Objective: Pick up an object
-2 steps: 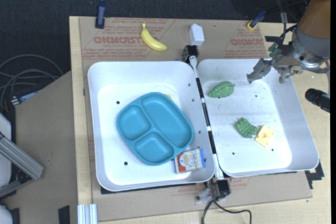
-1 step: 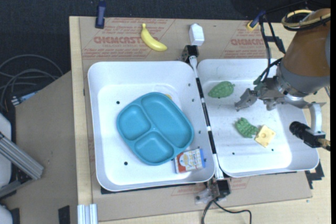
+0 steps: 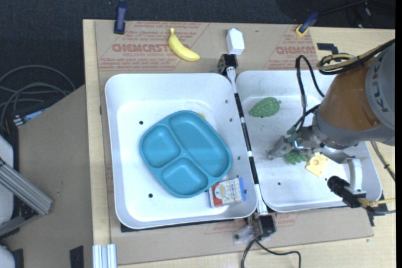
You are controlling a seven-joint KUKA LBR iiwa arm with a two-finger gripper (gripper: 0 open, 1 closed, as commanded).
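Lowest in view, a small red-and-white carton (image 3: 227, 191) is lying in the left white bin (image 3: 119, 135), tucked against the near right corner and touching the edge of a blue plastic divided tray (image 3: 184, 152) that is taking up the middle of that bin. On the bare cardboard bench top (image 3: 100, 59), a yellow toy banana (image 3: 182, 48) is sitting near the far edge, just beyond the left bin's far rim.

Over in the right white bin (image 3: 276, 198), the grey arm with its orange band (image 3: 352, 100) is reaching down from the right, and its gripper (image 3: 284, 147) is hanging low over the bin's middle with its metal fingers (image 3: 277, 150) spread apart and nothing between them. A small dark green lump (image 3: 293, 158) is lying just beside the fingertips, and a pale yellow wedge-shaped piece (image 3: 317, 164) is lying near it, toward the right wall. A larger light green bumpy object (image 3: 264, 107) is resting near the bin's far left corner, well apart from the gripper.
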